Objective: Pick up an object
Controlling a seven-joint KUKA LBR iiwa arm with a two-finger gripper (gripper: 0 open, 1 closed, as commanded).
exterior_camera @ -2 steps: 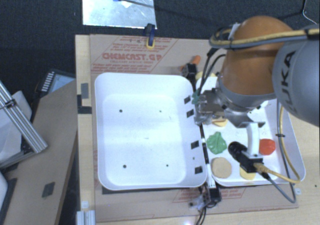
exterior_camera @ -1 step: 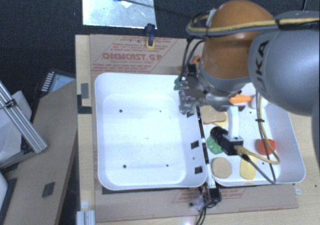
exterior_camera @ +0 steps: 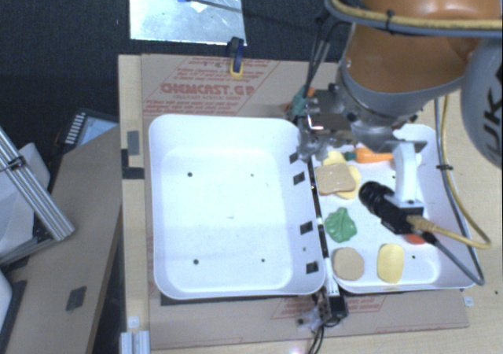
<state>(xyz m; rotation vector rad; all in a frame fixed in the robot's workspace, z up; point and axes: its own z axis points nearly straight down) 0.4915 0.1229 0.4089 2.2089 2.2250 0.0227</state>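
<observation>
Camera view: we hover the gripper (exterior_camera: 326, 136) over bread (exterior_camera: 334, 179), its grip unreadable; next we descend toward six o'clock.

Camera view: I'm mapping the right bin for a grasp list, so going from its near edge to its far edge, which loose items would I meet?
Round tan piece and yellow piece side by side → green leafy piece → toast slice → orange carrot-like piece.
</observation>
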